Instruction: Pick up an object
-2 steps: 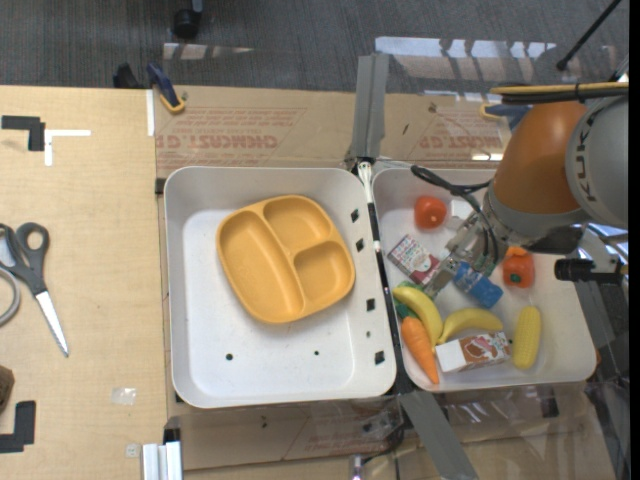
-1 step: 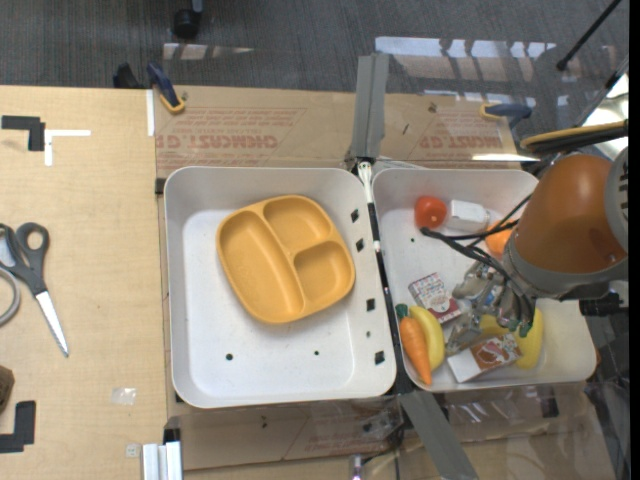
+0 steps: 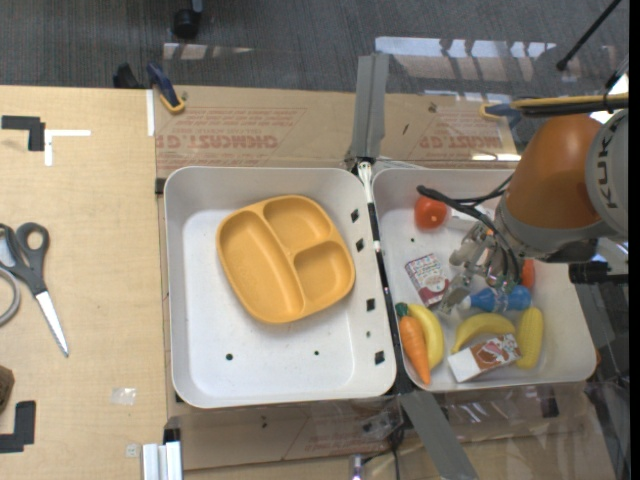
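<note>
At right of frame the claw [image 3: 478,268] hangs low in the right bin [image 3: 570,368], amid crowded toys near a blue object [image 3: 497,299]; whether anything sits between its prongs I cannot tell. Bananas [image 3: 487,326] and a carrot [image 3: 414,348] line the bin's lower edge, while the left bin [image 3: 270,368] has open floor around its yellow divided plate [image 3: 285,258].

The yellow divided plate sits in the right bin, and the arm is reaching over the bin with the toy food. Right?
Not quite. The camera view shows the yellow divided plate in the left bin, not the right; the arm does reach over the toy-food bin.
</note>
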